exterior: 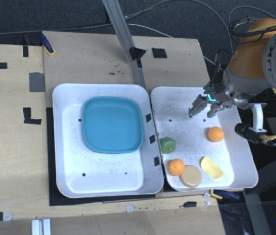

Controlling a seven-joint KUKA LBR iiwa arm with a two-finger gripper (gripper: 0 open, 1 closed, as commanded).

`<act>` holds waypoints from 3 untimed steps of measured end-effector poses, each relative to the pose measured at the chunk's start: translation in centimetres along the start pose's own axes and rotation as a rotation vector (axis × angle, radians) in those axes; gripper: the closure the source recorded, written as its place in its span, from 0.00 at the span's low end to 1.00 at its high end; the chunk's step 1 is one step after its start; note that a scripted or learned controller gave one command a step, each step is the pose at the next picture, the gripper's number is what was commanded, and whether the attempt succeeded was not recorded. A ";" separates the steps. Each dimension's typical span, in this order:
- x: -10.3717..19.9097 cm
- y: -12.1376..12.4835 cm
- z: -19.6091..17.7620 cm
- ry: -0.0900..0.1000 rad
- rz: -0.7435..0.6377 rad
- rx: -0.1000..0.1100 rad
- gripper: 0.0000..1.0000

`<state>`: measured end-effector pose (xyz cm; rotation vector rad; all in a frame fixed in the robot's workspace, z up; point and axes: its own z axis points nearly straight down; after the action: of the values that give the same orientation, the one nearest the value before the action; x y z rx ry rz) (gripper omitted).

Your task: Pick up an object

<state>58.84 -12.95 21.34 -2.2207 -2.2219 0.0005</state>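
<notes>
Two white bins sit side by side: the left bin point(69, 180) carries a blue plate point(112, 124), the right bin point(177, 99) five small items. The gripper point(205, 110), jaws spread and empty, hangs over that bin's far half. The nearest target, an orange ball point(216, 134), lies just toward the camera; a green ball point(167, 144), second orange ball point(176, 167), tan disc point(191, 176) and yellow piece point(210, 167) cluster nearer the front.

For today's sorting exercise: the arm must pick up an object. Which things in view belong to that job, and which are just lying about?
Job: hand, open above right bin; two oranges, green fruit, yellow piece, tan disc.

Lying about: blue plate, left bin, metal bar, cables.
</notes>
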 end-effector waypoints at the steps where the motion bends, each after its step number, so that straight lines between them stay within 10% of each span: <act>1: 0.0 0.0 0.0 0.000 0.000 0.000 0.00; 3: -0.2 -0.6 10.4 0.001 0.001 0.006 0.00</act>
<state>58.25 -13.11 10.94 -2.2181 -2.2182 0.0060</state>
